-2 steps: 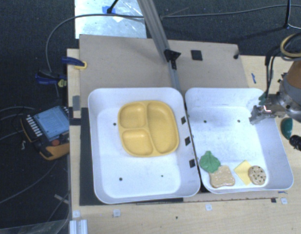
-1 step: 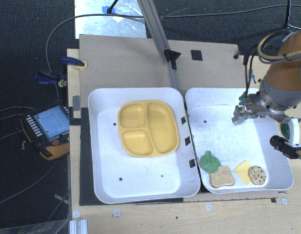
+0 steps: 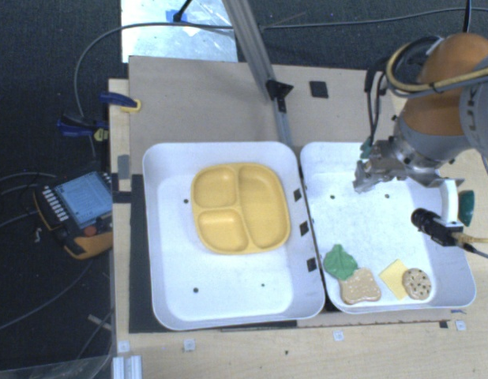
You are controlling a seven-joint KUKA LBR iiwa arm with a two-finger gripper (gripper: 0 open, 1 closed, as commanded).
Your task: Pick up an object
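Two white bins side by side on bench. Left bin (image 3: 173,290) carries one yellow divided plate (image 3: 240,209), three compartments, sitting toward bin's far edge, roughly centred side to side. Plate compartments hold nothing visible. Looks like the drop-off side, judging by layout.

Right bin (image 3: 331,164) holds the pickables, all bunched along its near edge:
- green leafy piece (image 3: 339,260), nearest the near-left corner, just beside/touching the toast
- toast slice (image 3: 361,288), right at near edge
- yellow cheese wedge (image 3: 393,278), between toast and cookie
- round cookie w/ dark chips (image 3: 417,283), toward near-right corner, touching or just beside cheese; can't tell which

Prob. toy food; flat, low profile, so each needs a top-down pinch w/ little to grab.

Gripper (image 3: 369,178) over far half of right bin, near middle of far edge, well apart from food cluster. Nothing seen between its tips. Whether pincer is open or closed: cannot tell, too dark and foreshortened at this angle. Arm comes in from right w/ orange band above the wrist.

Judgement: pick not yet made; approach phase at most. Any target needs travel toward the near edge. Items crowd each other and the bin wall, so risk of tips landing on two pieces or hitting the rim. Green piece stands highest, likely easiest grab.
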